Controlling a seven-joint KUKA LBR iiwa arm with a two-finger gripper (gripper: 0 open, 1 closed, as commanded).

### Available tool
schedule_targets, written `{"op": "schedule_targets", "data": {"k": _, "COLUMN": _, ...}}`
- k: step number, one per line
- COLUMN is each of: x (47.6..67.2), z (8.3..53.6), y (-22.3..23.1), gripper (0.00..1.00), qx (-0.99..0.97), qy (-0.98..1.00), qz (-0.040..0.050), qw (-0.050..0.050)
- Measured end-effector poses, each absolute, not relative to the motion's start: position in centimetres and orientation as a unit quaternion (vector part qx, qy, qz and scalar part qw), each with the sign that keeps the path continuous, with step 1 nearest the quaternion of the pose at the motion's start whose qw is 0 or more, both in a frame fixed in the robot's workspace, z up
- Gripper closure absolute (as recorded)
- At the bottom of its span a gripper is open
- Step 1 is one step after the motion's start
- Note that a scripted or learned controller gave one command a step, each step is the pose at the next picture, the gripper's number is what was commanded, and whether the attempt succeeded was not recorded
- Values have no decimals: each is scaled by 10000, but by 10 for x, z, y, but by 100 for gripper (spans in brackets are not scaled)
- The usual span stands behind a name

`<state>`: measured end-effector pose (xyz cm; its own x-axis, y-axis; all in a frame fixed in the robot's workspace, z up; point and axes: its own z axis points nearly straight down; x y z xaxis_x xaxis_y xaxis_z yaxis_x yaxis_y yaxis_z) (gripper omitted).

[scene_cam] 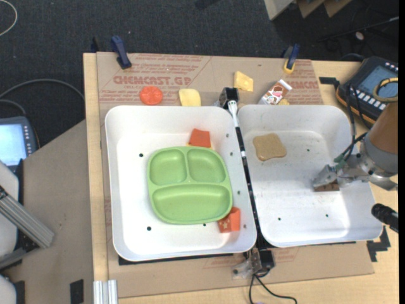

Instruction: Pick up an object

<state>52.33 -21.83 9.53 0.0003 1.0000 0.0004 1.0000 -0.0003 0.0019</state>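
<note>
My gripper (326, 182) is low inside the right bin (297, 233), near its right side, and the arm comes in from the right edge. A small brownish shape lies right at the gripper's tip; I cannot make out what it is or whether it is held. A flat tan slice (269, 146) lies in the right bin's upper left, well apart from the gripper. In the left bin (126, 170) sits a green divided plate (188, 185), with one orange block (199, 138) above it and another orange block (230, 220) at its lower right corner.
On the cardboard behind the bins lie an orange round piece (150, 95), two yellow pieces (189, 97) (243, 81), a red-and-white packet (275, 94) and a black item (228, 95). Blue clamps (120, 50) (291, 57) hold the board. A control pendant (373, 90) sits at far right.
</note>
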Motion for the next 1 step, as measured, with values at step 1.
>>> {"op": "schedule_targets", "data": {"k": 1, "x": 575, "z": 158, "y": -140, "gripper": 100, "qx": 7036, "qy": 7106, "qz": 35, "qw": 33}}
